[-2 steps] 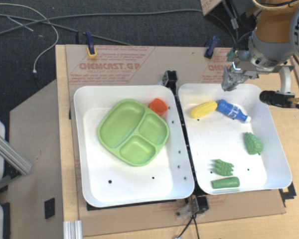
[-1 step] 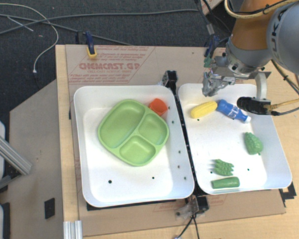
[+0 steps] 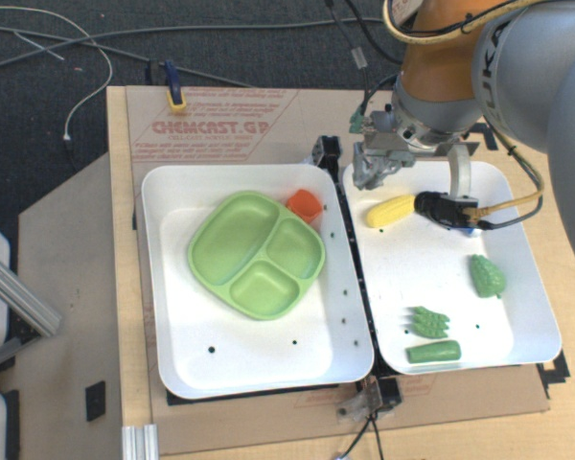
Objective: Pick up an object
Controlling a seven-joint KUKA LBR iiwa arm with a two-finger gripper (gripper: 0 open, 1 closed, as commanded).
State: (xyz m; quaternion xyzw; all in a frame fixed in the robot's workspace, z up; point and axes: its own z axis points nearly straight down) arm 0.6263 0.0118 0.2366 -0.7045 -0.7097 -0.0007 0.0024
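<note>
You see two bins on the tabletop. The left bin (image 3: 172, 353) holds one green plate (image 3: 257, 254) and one orange toy (image 3: 305, 203). The right bin (image 3: 517, 324) holds one yellow toy (image 3: 390, 210), just below the gripper (image 3: 372, 169), and three green toys (image 3: 487, 276) (image 3: 427, 322) (image 3: 432, 352). The cardboard (image 3: 211, 127) reads "CHEMCAST GP". You cannot tell how open the gripper is.

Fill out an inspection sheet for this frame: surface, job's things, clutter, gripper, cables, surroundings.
Surface: left bin and right bin, both white, on a printed cardboard sheet.
Job's things: right bin holds a yellow piece, leafy green piece, spiky green piece and green cylinder; left bin holds a green divided plate with an orange piece at its far edge.
Clutter: nothing seen.
Grippers: gripper over the right bin's far left corner, just beyond the yellow piece; grip state unclear.
Cables: white cables on the floor; black cables by the arm.
Surroundings: dark floor; clamp on the cardboard's far edge.
</note>
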